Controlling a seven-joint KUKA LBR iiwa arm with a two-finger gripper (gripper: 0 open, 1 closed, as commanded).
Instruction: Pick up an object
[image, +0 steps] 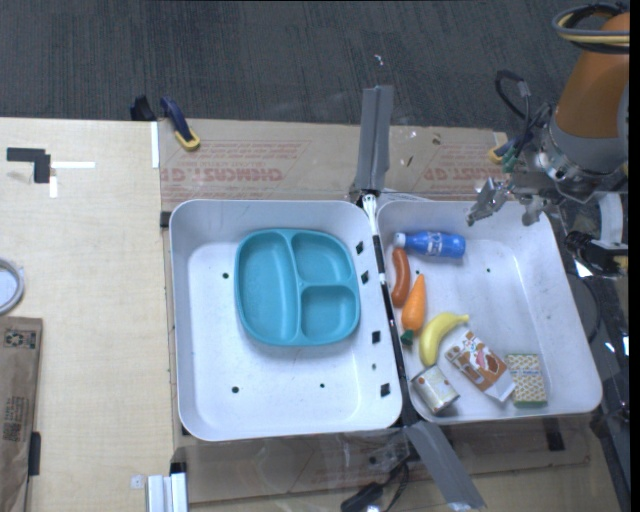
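Observation:
My gripper (504, 206) hangs over the far edge of the right bin (545, 290), its two fingers spread open with nothing between them. A blue bottle (432, 243) lies on its side in the bin, just below and left of the gripper. Along the bin's left wall lie a brown sausage (400, 274) and an orange carrot (413, 302). A yellow banana (440, 335), a small can (435, 390), a red and white packet (478, 365) and a small green-edged box (527, 378) sit near the front.
The left bin (200, 330) holds a teal divided plate (298, 287). A grey post (375, 140) stands behind the seam between the bins. Cables (520, 100) hang by the arm at the right. The right bin's far right floor is bare.

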